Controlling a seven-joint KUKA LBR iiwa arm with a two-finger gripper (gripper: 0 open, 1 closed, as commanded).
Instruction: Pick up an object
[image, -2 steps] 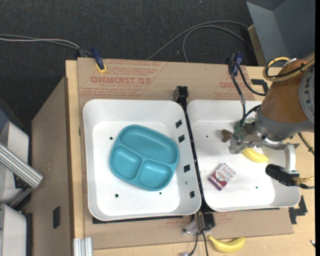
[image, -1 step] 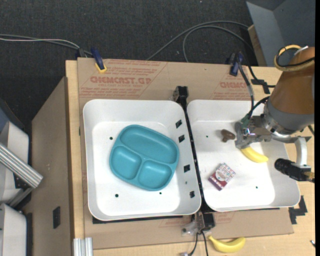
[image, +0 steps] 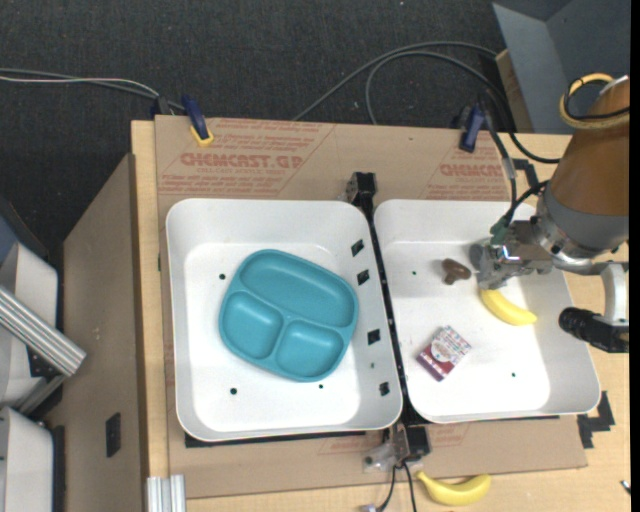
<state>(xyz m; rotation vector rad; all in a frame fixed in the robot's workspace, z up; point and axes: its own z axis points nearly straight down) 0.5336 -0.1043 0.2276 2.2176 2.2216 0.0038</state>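
Left bin (image: 190, 330): one teal divided plate (image: 288, 313), lying flat near the middle, nothing else in it. Right bin (image: 560, 385): three loose things. One small brown lump (image: 456, 269) toward the upper part, one red-and-white packet (image: 444, 352) lower down, one yellow banana (image: 507, 308) to the right of both. A second banana (image: 456, 488) sits outside the bins on the bench (image: 110, 300) at the front edge. So two bins, one plate, two bananas, one packet, one lump.

Claw (image: 497, 262) is low in the right bin, just above the banana's upper end and just right of the brown lump. Cannot tell its state; nothing visibly gripped.

Likely target: banana or lump, unclear which, since it sits between them. Risks as I judge them: closing in the gap and catching neither; clipping only the banana's tip so it pivots out; nudging the lump away on descent.
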